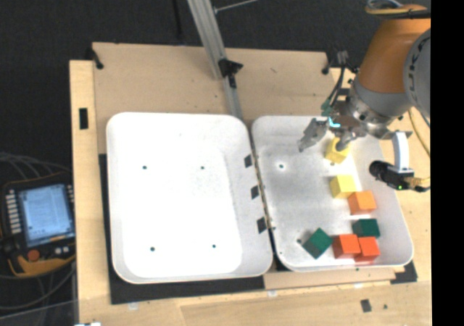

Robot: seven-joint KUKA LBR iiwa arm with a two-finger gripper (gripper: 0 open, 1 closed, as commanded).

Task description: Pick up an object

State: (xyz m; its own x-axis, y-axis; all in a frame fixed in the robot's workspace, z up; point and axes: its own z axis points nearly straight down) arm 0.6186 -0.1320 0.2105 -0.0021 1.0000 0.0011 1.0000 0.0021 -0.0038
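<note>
- Left bin (pixel 181 194): white, shallow.
- Right bin (pixel 290 201): holds the blocks.
- Tool (pixel 328 138): over the right bin's far side, fingers spread, a yellow block (pixel 336 151) at one finger.
- Second yellow block (pixel 342 185), orange blocks (pixel 361 202) (pixel 355 246), green blocks (pixel 316 243) (pixel 367 227): along the near right side.
- Bench (pixel 159 78): pale wood.

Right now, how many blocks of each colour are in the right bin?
Yellow: 2, one by the gripper, one lower.
Orange: 3.
Green: 2.
Total: 7 blocks.
</note>
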